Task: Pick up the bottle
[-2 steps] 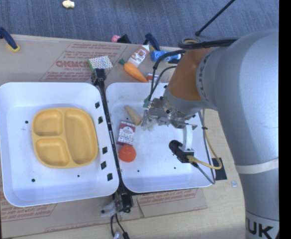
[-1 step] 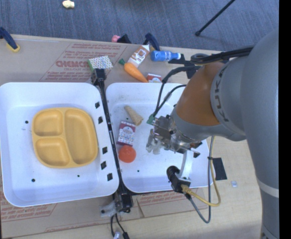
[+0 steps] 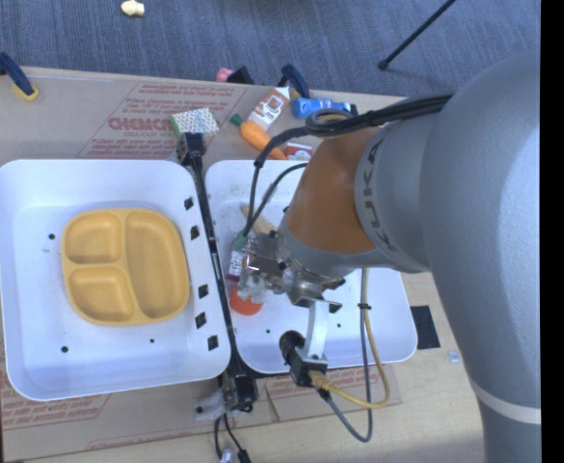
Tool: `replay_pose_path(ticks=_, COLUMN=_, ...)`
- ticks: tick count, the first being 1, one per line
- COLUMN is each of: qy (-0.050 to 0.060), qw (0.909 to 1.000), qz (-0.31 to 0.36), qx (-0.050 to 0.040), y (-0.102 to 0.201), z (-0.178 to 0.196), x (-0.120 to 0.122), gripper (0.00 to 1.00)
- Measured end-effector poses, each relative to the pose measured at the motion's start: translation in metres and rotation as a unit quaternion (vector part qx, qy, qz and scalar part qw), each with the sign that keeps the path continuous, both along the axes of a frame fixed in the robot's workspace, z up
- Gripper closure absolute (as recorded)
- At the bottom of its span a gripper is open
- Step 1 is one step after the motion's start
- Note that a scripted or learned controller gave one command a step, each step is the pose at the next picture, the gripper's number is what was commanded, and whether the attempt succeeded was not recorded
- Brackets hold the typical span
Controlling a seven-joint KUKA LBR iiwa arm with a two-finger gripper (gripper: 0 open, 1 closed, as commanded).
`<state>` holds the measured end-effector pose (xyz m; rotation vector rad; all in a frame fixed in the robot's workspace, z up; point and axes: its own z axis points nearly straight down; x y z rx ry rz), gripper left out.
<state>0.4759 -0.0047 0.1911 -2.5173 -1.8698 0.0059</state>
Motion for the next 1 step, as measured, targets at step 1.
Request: replay_pose_path(ticks=1, qy=-0.003, qw=0.9832, qz=0.183, qx=-0.0007, y=-0.025, z=0.1291, x=0.0008, gripper=1.0)
